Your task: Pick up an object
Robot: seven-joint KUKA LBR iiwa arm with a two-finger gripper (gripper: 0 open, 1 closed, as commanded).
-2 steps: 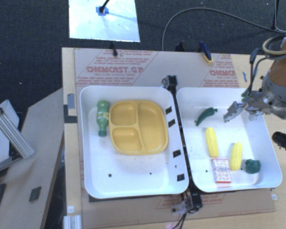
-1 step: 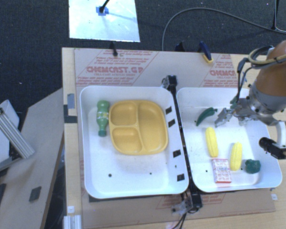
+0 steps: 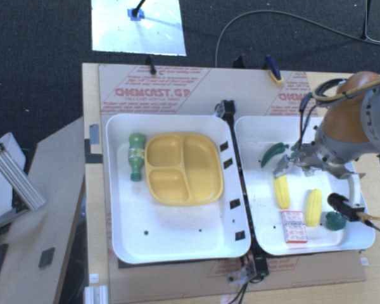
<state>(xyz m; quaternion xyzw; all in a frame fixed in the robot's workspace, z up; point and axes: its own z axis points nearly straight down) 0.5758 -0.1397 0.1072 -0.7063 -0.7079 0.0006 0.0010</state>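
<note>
A: What lies nearest in the right bin?
B: A red box, with two corn cobs behind it.
A: And the gripper?
B: At the left cob's twelve o'clock; nobody could tell its jaw gap. A green pepper lies at its ten o'clock.

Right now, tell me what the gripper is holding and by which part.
Nothing. The gripper hangs in the right bin above a yellow corn cob, beside the green pepper, with no object between its fingers.
</note>
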